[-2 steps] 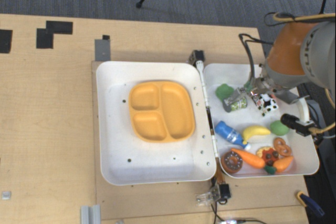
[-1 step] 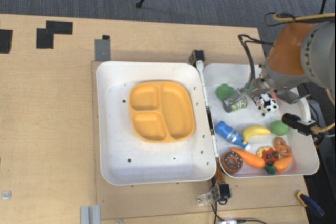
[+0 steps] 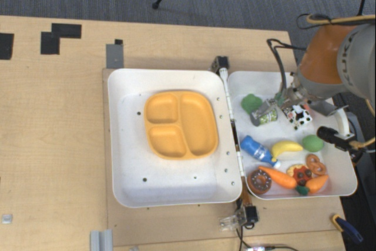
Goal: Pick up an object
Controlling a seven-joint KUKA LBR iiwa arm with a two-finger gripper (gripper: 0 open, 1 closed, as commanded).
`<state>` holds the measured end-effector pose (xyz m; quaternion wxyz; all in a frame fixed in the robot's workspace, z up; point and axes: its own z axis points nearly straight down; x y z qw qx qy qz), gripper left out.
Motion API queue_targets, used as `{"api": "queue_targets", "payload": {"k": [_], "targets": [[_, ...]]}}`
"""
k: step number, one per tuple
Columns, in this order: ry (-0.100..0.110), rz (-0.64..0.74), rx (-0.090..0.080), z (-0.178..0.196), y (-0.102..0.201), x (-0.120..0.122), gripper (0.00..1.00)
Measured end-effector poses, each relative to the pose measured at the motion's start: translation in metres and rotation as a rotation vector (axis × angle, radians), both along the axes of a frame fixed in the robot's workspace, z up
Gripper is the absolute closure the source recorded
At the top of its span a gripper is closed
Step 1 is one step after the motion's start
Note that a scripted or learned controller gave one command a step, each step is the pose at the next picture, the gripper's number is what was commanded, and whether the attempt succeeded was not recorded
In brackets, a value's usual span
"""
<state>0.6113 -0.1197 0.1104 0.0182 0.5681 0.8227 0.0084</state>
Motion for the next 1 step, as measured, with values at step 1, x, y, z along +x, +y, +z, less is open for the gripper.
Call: {"api": "queue_targets", "payload": {"k": [1], "targets": [[-0.001, 0.020, -0.001, 0.0000, -0.0004, 0.0000, 0.00]]}}
